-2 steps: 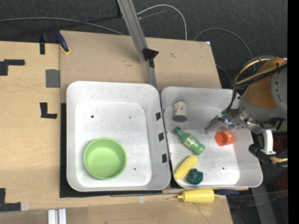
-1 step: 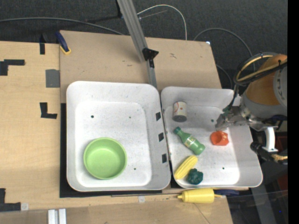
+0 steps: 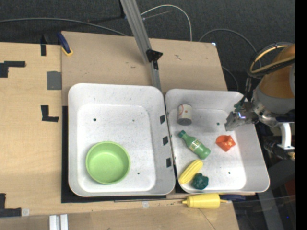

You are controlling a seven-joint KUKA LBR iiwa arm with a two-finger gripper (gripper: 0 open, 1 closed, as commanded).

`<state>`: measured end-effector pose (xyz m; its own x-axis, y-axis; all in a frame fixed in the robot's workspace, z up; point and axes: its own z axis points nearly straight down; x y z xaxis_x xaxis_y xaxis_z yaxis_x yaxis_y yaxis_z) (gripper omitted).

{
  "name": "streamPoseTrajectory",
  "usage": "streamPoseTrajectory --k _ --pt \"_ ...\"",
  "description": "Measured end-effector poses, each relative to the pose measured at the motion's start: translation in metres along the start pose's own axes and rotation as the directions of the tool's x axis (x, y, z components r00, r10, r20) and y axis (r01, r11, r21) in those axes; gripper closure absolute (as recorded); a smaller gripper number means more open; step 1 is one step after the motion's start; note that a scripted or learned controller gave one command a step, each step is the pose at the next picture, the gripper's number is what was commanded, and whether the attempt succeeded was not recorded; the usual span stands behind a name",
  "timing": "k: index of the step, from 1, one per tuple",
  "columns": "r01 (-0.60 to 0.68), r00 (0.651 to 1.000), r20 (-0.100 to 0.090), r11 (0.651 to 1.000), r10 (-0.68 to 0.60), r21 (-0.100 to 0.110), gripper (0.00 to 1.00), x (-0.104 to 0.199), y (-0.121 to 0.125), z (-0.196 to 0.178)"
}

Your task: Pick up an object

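Bins sit side by side on the tabletop (image 3: 110, 56), the left bin (image 3: 79, 128) holding a green bowl (image 3: 108, 162) near its front left corner. The right bin (image 3: 252, 171) carries the smaller things: a small pale cup (image 3: 184, 113) lying near the back left corner, a green bottle (image 3: 194, 145) lying on its side at a slant toward the middle, a yellow corn cob (image 3: 190, 171) close to the front edge with a dark green lump (image 3: 200, 181) touching its right end, and a red object (image 3: 225, 143) toward the right side. The pincer (image 3: 235, 120) hangs over the right bin near its back right corner, just above and beside the red object but apart from it; nothing shows between its fingers, and whether they are spread or closed cannot be told at this angle. The arm (image 3: 276, 87) reaches in over the right rim of that bin. A yellow bottle (image 3: 204, 201) lies on the tabletop outside the bins, just past the front edge of the right bin.
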<state>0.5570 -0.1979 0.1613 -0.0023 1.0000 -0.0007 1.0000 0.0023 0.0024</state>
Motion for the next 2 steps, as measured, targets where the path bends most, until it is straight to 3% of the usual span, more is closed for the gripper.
streamPoseTrajectory --k 2 --pt "-0.001 1.000 0.001 1.000 0.001 -0.001 1.00 0.002 -0.011 -0.113"
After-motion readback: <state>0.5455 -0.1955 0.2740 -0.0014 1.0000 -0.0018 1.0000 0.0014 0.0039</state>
